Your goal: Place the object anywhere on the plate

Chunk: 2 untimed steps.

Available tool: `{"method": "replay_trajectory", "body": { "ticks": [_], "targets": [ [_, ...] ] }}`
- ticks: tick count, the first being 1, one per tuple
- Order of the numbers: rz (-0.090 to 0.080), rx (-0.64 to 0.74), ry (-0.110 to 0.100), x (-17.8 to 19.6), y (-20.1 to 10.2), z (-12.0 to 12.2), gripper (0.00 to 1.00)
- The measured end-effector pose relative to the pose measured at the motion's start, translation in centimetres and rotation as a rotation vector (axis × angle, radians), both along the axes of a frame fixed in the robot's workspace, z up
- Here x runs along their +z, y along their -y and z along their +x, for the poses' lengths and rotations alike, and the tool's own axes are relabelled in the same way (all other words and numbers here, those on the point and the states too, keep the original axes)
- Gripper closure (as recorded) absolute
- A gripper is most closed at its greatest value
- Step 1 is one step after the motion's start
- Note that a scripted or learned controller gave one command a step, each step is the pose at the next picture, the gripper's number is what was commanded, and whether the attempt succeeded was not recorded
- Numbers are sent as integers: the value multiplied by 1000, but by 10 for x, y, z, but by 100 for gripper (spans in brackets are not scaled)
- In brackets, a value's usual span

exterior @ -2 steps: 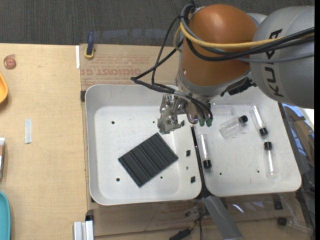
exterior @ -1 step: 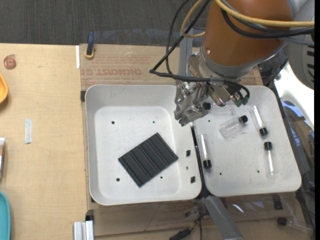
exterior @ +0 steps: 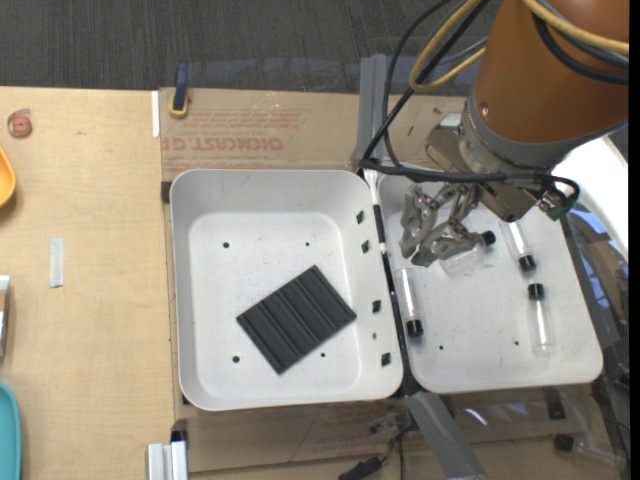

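My two-finger gripper (exterior: 437,236) is right at the clear plastic tube with black cap (exterior: 465,259), toward ten o'clock in the right white bin (exterior: 480,333). I cannot tell whether the jaws are open or closed. The tube looks light, slick and likely to roll, so I'd grip it mid-barrel.

Red print crosses the cardboard sheet (exterior: 262,133) behind the left bin (exterior: 182,268); its large line seems to read "CHEMCAST" (upside down here). Smaller lines are too blurred.

Dark ribbed plate (exterior: 296,318) lies flat, turned diagonally, just below frame centre; clear black-capped tube (exterior: 465,258) sits tilted at centre right, well apart from it.
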<state>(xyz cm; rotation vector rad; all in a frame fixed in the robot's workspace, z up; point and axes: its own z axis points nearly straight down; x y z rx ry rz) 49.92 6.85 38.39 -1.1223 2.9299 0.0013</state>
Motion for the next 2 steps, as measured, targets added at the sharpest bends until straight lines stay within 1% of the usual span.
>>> {"method": "replay_trajectory", "body": {
  "ticks": [1,2],
  "targets": [
    [0,204,-3,-129,-54,8,100],
    [-1,251,-2,-156,23,58,100]
  ]
}}
